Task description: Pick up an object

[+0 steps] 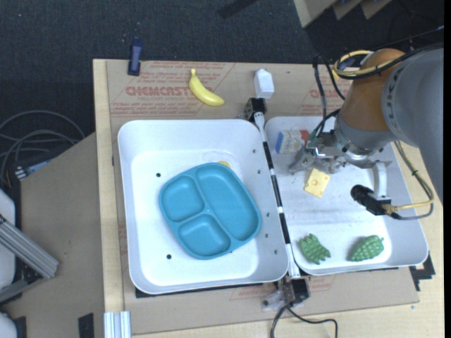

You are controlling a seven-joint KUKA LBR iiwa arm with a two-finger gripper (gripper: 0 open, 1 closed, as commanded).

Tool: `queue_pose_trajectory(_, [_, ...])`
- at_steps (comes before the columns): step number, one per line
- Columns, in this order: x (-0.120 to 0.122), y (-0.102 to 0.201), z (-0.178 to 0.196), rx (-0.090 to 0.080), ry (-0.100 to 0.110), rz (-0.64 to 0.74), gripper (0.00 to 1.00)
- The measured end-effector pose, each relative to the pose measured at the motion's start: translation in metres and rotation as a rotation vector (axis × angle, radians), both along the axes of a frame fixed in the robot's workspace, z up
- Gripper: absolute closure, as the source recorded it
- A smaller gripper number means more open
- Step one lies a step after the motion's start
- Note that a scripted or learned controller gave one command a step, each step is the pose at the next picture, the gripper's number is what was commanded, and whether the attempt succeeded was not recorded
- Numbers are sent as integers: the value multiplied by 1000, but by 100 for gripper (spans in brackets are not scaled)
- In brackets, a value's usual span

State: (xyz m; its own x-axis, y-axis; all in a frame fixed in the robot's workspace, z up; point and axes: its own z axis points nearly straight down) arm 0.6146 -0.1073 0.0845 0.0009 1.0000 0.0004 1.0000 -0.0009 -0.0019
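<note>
The gripper (318,162) hovers above the yellow cheese wedge (317,183); whether it is spread, I cannot tell. Descend straight, centred over the wedge.

Divided tray (208,209) in left bin (141,189). Cheese wedge (317,183) and two leafy toys (313,248) (367,248) in right bin (409,210). Banana (204,91) on bench (169,90) behind left bin.

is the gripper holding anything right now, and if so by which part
Cannot be told. The gripper sits just above the yellow cheese wedge in the right bin, but the view does not show the wedge in its grasp.
</note>
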Motion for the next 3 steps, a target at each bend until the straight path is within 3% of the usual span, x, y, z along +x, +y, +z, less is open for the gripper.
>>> queue_pose_trajectory(1, [49,5,0,-1,13,3,0])
queue_pose_trajectory(2, [2,-12,0,0,0,0,0])
queue_pose_trajectory(3, [40,3,1,-1,-4,2,0])
